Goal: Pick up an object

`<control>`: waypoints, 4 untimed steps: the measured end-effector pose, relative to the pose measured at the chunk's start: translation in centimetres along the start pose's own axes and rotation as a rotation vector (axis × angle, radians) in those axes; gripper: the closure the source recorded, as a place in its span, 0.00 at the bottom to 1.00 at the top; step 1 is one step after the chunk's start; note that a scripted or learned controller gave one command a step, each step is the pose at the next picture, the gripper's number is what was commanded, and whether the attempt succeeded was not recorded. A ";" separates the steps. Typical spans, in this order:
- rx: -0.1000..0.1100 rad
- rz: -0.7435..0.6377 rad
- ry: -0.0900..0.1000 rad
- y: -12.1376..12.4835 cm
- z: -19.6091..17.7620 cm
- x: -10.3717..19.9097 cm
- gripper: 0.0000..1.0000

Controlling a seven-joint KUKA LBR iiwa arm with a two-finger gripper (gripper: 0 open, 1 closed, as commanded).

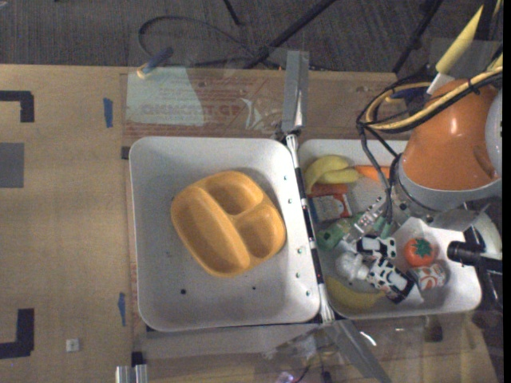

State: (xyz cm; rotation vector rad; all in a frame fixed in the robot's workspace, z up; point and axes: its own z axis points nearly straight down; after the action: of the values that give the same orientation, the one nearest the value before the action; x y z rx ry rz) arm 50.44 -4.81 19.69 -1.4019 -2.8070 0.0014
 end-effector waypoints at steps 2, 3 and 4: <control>-0.004 0.022 -0.004 6.5 0.1 -4.6 1.00; -0.004 0.074 -0.005 10.8 1.3 -9.9 1.00; -0.006 -0.176 -0.008 10.6 -3.7 -12.9 1.00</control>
State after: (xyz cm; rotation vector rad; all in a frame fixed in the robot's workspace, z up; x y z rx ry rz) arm 66.72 -8.78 23.31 -1.1536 -2.9287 -0.0017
